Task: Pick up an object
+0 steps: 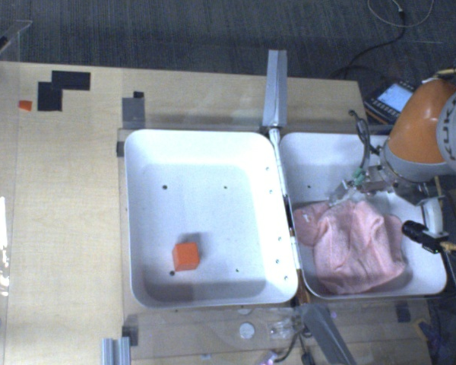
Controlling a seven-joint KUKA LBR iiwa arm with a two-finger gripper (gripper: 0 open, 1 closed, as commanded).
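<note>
A small orange cube lies in the left white bin, toward its front left. A crumpled pink cloth fills the front half of the right white bin. My gripper hangs over the right bin at the cloth's upper edge, under the arm's orange band. Its tips sit just above or against the cloth's rim, and the wrist hides how they stand.
A metal divider bar runs back from between the two bins. Black and orange markers lie on the wooden bench at the far left. Cables and a small screen sit beyond the right bin.
</note>
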